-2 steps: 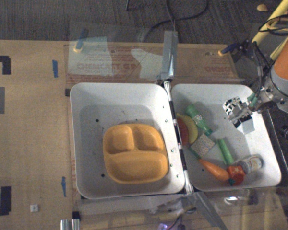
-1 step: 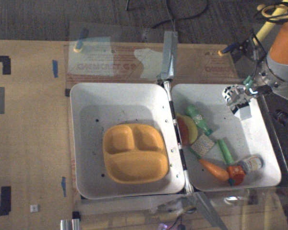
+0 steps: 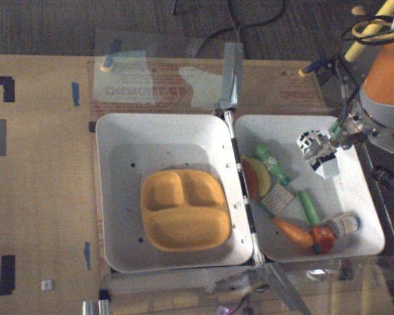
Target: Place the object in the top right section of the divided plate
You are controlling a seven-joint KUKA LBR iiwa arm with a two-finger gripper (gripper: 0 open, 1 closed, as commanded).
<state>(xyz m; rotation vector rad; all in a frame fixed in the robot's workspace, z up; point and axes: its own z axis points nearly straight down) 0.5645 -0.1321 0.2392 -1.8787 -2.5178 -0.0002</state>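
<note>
Tool (image 3: pixel 317 151) hangs over the upper right part of the right bin (image 3: pixel 371 241), at the end of the grey arm (image 3: pixel 381 90) with its orange band, which reaches in from the right edge. Whether the tool is spread or pressed together cannot be told from this slanted look down; a small white piece sits just below its tip, and it is unclear whether that belongs to the tool or lies on the bin floor.

Which loose piece is the task's thing cannot be told, so each is placed in turn, all in the right bin. A green bottle (image 3: pixel 272 163) lies near the left wall, its long axis slanting from upper left to lower right, the cap end toward the upper left. Beside it, against the left wall, rests a round red and yellow-green fruit (image 3: pixel 256 177). A speckled square block (image 3: pixel 277 199) sits just below the bottle. A green stick (image 3: pixel 308 207) runs steeply, top leaning left. An orange carrot (image 3: pixel 293 233) points its narrow end to the upper left, touching a red piece (image 3: pixel 324 239). A small jar (image 3: pixel 345 226) lies near the lower right corner.

The left bin (image 3: pixel 118 176) holds the orange divided plate (image 3: pixel 184 210), with two small sections at its upper side and one wide section below.
</note>
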